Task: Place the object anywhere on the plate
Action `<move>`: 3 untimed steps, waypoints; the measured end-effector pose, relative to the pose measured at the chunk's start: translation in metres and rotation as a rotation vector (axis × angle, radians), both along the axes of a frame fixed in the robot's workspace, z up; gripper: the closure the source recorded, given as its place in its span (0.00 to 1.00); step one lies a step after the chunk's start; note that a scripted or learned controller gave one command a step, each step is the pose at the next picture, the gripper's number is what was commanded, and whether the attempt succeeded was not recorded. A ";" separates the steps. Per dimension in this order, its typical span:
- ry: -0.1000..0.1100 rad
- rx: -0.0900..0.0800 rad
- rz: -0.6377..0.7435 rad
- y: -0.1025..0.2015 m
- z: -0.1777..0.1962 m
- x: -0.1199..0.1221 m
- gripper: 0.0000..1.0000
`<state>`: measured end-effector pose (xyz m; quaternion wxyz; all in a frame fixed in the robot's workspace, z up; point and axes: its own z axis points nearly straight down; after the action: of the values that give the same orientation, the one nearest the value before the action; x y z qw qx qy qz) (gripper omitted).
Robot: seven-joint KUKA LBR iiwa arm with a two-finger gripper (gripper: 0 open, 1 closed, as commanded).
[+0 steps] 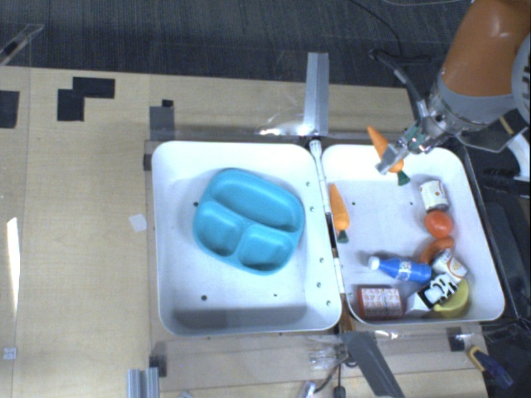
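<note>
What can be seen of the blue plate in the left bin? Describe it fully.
The blue plate is a rounded, sectioned dish that looks like smooth plastic, bright sky blue. Raised ridges split it into three compartments: one long one along the far side and two smaller ones along the near side. It lies right side up, turned at a slant to the bin's walls, near the middle of the left bin, resting on its white floor. Nothing lies in its compartments, and nothing else touches it.

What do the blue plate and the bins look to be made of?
The plate looks like moulded plastic: uniform light blue, rounded divided compartments, soft sheen. The bins look like thin formed white plastic, smooth and slightly glossy, with rounded corners and rolled rims; painted metal cannot be ruled out.
</note>
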<state>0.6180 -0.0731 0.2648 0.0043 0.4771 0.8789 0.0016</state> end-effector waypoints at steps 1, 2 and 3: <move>0.002 0.000 0.199 0.066 -0.053 0.036 1.00; 0.004 0.000 0.404 0.150 -0.080 -0.002 1.00; -0.002 0.000 0.297 0.151 0.042 0.031 1.00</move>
<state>0.6488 0.0781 0.3072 0.0047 0.3418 0.9398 0.0024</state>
